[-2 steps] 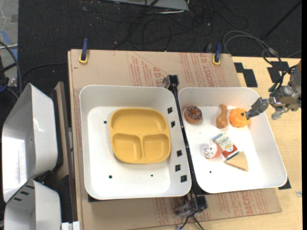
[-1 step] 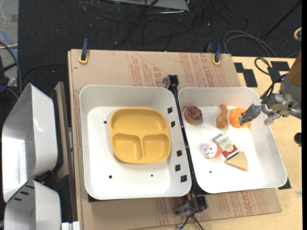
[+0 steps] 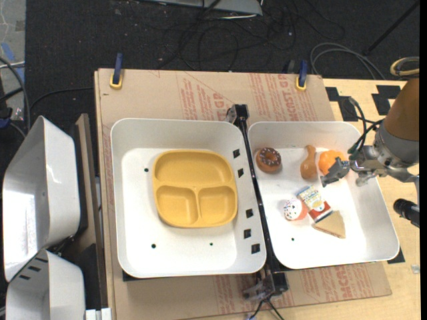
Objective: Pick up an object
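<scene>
Small toy foods [image 3: 309, 195] scattered in right bin [image 3: 373, 245].

Robotics lab, clamped cardboard bench [image 3: 200, 89], loose cables [image 3: 200, 29], white bins [image 3: 127, 179]

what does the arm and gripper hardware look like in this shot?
The arm shows a rounded orange-brown section over a grey wrist. The gripper is dark metal, slim and angular, with black fingers. Black cables loop over the bench behind it.
</scene>
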`<act>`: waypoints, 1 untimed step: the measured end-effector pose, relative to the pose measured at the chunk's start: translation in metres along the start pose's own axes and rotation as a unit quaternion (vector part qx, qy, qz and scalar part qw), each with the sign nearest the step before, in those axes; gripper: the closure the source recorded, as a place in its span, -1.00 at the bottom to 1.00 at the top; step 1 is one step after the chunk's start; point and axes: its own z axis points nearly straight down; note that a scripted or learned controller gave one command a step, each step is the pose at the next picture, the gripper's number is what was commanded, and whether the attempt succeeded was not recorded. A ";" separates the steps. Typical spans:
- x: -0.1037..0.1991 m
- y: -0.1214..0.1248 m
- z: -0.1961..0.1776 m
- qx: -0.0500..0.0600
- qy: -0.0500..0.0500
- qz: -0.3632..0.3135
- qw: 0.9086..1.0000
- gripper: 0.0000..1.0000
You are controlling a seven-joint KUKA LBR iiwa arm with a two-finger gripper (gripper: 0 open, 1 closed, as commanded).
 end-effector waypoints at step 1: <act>0.008 0.000 0.047 0.000 0.000 0.000 1.000 -1.00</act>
